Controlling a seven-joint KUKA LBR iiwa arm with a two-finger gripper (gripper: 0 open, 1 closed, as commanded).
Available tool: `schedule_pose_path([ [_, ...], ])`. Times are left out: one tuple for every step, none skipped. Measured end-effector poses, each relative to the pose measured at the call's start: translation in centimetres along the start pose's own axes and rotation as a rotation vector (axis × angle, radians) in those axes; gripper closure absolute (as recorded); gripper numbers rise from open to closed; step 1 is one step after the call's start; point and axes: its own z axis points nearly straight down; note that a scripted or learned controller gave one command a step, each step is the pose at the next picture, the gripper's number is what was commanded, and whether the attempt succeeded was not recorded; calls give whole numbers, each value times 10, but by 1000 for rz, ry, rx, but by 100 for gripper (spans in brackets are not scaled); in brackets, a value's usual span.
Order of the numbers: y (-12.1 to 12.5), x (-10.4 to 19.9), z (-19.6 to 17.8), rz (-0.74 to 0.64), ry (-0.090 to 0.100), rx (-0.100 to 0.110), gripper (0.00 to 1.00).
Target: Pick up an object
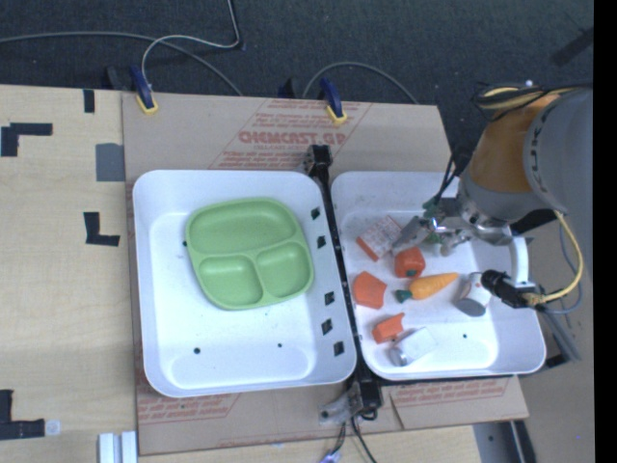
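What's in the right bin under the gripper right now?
Right bin holds several small toys: a red piece just below the gripper, a carrot, two orange pieces, and grey bits. The arm covers the bin's upper right corner.

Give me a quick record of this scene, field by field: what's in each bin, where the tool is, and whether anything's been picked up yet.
left bin: a green divided plate
right bin: orange toy carrot, red-orange block, orange piece, another orange piece, a flat orange-and-white item, two grey bits
tool: low over the right bin, just above the red-orange block
arm: reaching in from the right
picked up: nothing seen between the fingers
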Motion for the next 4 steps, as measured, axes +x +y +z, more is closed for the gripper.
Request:
schedule_pose_path([
  [68,56,17,-2,-2,-17,0],
  [9,47,17,0,-2,-25,0],
  [-54,37,18,0,-2,-25,0],
  [18,-40,-54,0,-4,-8,0],
])
